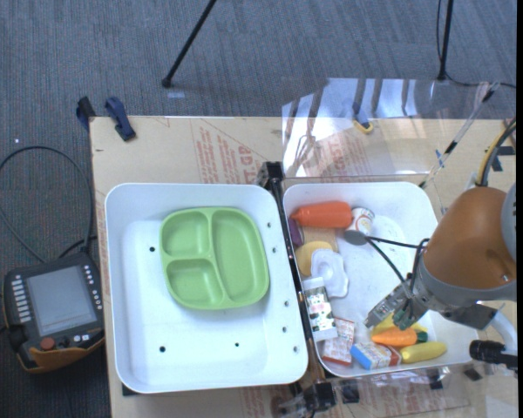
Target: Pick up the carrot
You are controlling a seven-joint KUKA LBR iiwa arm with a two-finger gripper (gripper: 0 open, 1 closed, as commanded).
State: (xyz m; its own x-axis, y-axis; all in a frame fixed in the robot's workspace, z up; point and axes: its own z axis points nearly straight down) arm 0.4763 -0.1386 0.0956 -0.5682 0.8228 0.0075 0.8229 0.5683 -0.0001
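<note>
The carrot [396, 339], small and orange with a green end pointing right, lies near the front right corner of the right bin [418, 200]. My gripper [395, 314] is low over the bin, just above and slightly behind the carrot, at the end of the orange-banded arm that comes in from the right. The wrist hides part of the spot behind the carrot. Whether the gripper touches the carrot is unclear.
A yellow banana-like piece [424, 352] and a blue-and-red box [370, 355] lie beside the carrot. A long orange-red piece [324, 214], a spoon [357, 236], a white bottle [318, 307] and packets [338, 344] share this bin. The left bin holds a green divided plate [215, 257].
</note>
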